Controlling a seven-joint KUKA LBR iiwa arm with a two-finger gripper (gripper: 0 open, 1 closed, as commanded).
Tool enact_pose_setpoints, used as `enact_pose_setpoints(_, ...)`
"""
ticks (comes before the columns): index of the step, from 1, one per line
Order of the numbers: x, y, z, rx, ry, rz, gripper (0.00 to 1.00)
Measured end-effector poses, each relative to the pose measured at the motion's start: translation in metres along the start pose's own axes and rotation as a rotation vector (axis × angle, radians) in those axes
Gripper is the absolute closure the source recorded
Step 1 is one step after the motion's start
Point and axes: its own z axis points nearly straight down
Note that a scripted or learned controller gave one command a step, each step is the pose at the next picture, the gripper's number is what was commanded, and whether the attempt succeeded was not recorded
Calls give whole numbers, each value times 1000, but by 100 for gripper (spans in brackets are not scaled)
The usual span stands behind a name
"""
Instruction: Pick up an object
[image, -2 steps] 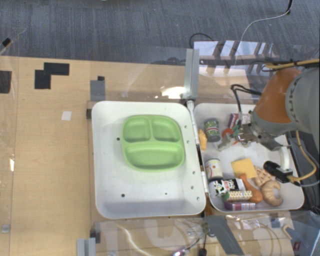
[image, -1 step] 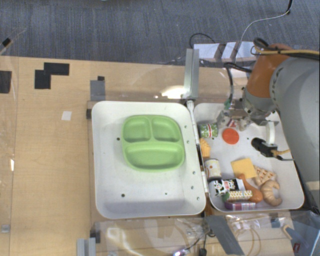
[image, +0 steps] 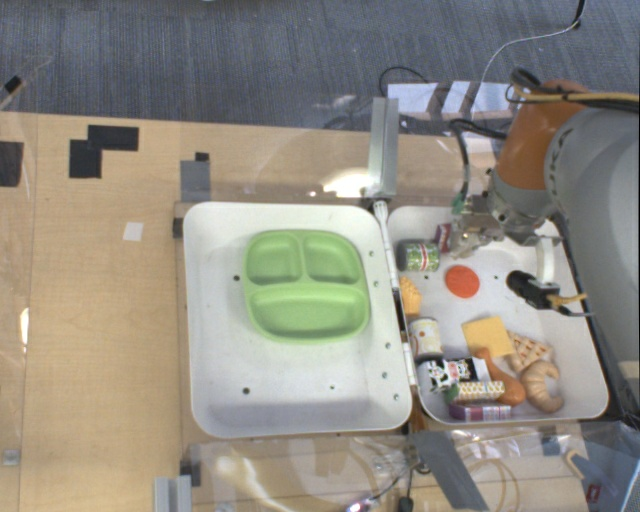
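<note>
We see the left bin (image: 215, 400) open along its edges, with only the green plate (image: 305, 285) in its middle. The right bin (image: 590, 395) is crowded at its near end: cheese (image: 487, 335), croissant (image: 541, 383), carton (image: 455, 374), jar (image: 426, 335). A bare strip lies between the red disc (image: 462, 281) and the cheese. The arm (image: 585, 180) covers the far right corner.

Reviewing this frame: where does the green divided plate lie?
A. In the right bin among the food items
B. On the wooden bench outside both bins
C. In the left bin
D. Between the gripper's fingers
C: the green divided plate lies flat in the left bin, while the right bin holds the small items, such as the orange disc and the croissant.
</note>
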Motion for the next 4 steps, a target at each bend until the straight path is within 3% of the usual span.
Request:
enact_pose_setpoints(1, 0, 0, 0, -2, -1, 0, 0)
enact_pose_setpoints(2, 0, 2, -13, -7, -4, -6, 100)
enact_pose_setpoints(3, 0, 2, -14, -8, -4, -8, 0)
enact_pose_setpoints(4, -19, 4, 13, -13, 6, -76, 0)
